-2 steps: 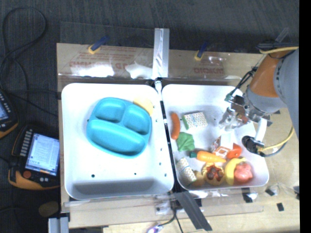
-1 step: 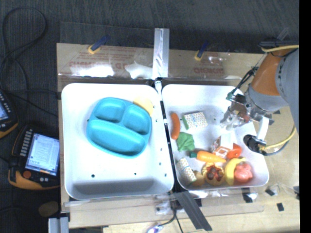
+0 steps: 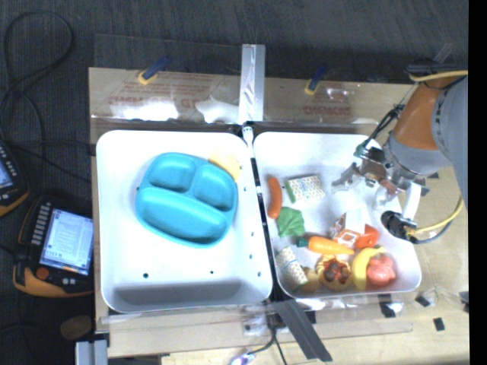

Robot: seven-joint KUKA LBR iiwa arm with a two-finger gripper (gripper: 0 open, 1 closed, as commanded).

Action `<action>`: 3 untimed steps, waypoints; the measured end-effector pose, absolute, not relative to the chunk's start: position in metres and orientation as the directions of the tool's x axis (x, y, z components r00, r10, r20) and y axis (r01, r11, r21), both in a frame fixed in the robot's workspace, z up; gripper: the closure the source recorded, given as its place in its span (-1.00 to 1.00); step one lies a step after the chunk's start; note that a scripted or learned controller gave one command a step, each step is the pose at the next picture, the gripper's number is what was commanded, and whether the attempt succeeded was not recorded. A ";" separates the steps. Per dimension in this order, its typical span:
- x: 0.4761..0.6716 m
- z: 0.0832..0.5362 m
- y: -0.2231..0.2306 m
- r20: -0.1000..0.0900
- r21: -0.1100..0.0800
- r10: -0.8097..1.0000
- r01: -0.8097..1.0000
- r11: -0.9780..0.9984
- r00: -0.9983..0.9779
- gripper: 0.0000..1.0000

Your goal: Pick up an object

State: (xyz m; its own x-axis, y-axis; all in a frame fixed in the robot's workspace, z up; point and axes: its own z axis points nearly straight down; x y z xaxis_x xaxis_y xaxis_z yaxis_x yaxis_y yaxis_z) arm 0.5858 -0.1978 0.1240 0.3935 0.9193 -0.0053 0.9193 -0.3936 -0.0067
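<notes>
Your gripper (image 3: 370, 175) hangs over the upper right part of the right bin (image 3: 319, 144), and you cannot tell from this slanted view how it is set; nothing is visibly held. My reading is that you are at the approach step, with no object chosen. The left bin (image 3: 114, 226) holds a blue sectioned plate (image 3: 186, 196). The pickable toys crowd the right bin's lower half: a red apple (image 3: 382, 269), a carrot (image 3: 329, 244), a green piece (image 3: 290, 223) and a small patterned box (image 3: 303, 188). Next you need a descent onto one separated item; the box looks easiest. The wrist hides the bin floor beneath it, and the bottom heap is too tangled to sort out.
</notes>
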 end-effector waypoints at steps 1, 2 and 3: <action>0.610 0.160 -0.193 -0.006 0.000 0.555 0.555 -0.832 0.832 -1.00; 0.661 0.136 -0.219 -0.004 -0.003 0.473 0.473 -0.881 0.881 -1.00; 0.642 0.170 -0.200 -0.006 0.002 0.213 0.213 -0.977 0.977 -1.00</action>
